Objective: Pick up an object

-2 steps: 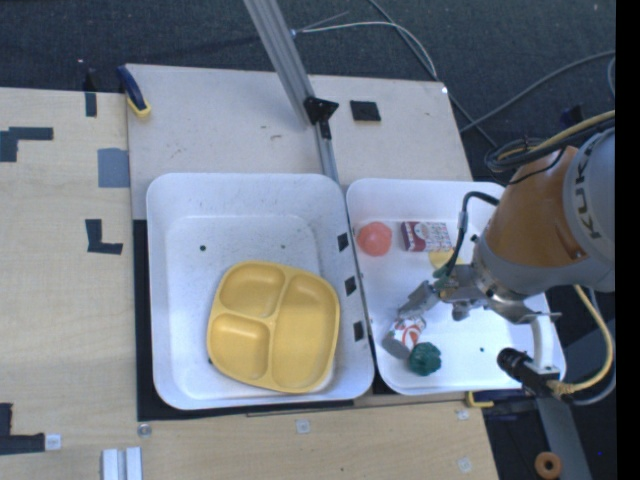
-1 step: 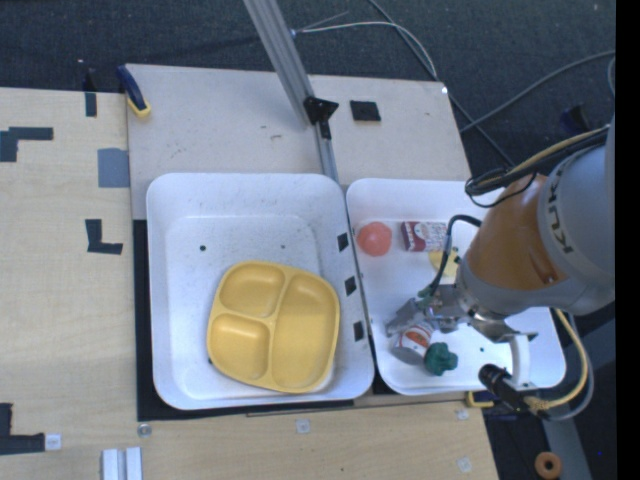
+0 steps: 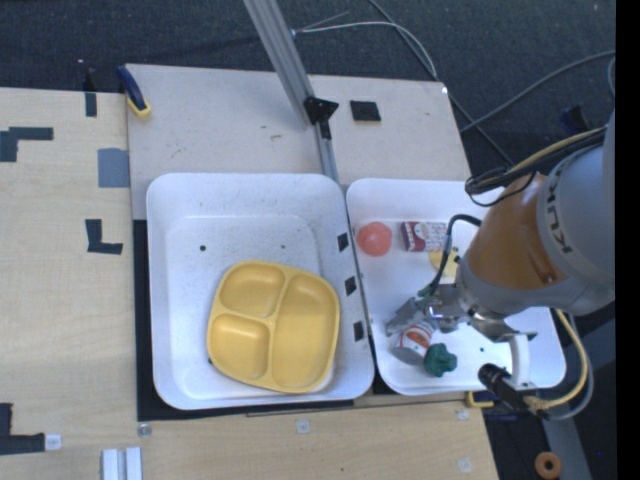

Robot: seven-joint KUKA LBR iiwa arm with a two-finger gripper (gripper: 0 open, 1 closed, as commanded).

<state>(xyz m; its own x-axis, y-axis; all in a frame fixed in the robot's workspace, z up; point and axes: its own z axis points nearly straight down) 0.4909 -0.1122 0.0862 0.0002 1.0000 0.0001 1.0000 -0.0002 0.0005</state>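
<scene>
i see the bench across most of the frame; it is pale and flat, with dark tape marks at the left; on it sit two white bins side by side; the left bin is in the middle of the frame, and the right bin is just beside it, toward the lower right; the arm comes in from the right edge, grey with an orange band, and it hangs over the right bin; a silver pole slants down from the top middle to where the two bins meet; in the left bin lies a yellow tray with three parts, near the bottom of that bin; the gripper is low in the right bin, at the lower middle of it; i cannot tell how its pincer stands or if it has hold of anything; right under it is a small can with red on it, too close for me to say if they touch; a green toy lies just beside the can, lower right of it; a red and white packet sits in the upper part of the right bin; a red ball is just left of the packet.
</scene>
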